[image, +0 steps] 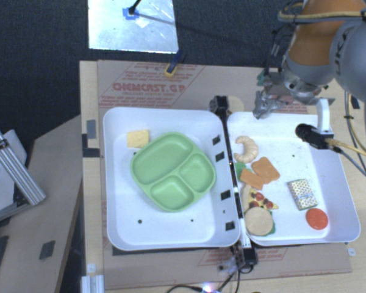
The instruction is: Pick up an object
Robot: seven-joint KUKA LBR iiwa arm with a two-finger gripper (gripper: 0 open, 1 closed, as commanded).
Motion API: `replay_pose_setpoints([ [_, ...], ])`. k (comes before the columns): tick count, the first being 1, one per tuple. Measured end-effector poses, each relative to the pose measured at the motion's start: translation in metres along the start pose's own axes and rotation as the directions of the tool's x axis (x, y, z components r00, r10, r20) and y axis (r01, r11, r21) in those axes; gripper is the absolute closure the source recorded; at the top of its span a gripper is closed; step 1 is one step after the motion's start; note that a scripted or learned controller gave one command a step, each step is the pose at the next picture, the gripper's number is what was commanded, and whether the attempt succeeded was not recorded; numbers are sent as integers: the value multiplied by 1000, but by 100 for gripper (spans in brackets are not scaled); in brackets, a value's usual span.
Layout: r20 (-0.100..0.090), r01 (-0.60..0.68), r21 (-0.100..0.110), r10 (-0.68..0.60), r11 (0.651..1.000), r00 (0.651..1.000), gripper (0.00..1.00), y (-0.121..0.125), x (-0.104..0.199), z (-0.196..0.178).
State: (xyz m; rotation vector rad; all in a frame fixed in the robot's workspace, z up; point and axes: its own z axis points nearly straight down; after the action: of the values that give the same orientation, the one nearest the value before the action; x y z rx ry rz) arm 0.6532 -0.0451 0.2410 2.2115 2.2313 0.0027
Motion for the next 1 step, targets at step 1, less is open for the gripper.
replay_pose_setpoints([
  [1, 1, -1, 1, 1, 1000, 1000, 100, -15, 46, -4],
])
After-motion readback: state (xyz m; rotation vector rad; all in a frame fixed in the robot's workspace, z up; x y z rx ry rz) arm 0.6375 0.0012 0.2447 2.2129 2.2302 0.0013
